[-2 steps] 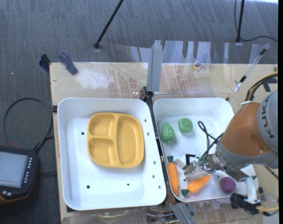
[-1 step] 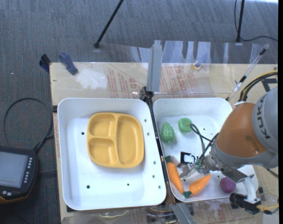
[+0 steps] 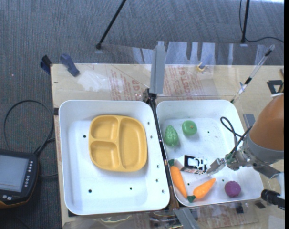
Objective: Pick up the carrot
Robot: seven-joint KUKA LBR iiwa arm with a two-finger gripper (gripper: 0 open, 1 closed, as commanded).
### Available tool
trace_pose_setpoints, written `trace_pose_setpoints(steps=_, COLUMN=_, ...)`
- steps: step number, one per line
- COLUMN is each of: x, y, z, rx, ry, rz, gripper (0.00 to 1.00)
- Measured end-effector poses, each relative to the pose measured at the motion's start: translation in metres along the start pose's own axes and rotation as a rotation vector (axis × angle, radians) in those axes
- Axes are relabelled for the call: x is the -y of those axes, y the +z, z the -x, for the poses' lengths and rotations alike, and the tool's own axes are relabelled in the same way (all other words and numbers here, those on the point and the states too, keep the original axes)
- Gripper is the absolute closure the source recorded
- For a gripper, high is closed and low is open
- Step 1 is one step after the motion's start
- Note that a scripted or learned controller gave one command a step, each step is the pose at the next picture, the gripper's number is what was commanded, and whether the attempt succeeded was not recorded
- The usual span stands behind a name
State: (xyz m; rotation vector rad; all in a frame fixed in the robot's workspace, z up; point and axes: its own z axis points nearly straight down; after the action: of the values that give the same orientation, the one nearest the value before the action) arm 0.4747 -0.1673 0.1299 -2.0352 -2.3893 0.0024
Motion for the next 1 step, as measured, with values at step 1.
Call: trace_pose_setpoints(steps=1, x=-0.0074, y=0.0459, z=-0.0552, rx=-0.004, ry=0.147, rz=-0.008, gripper=0.0)
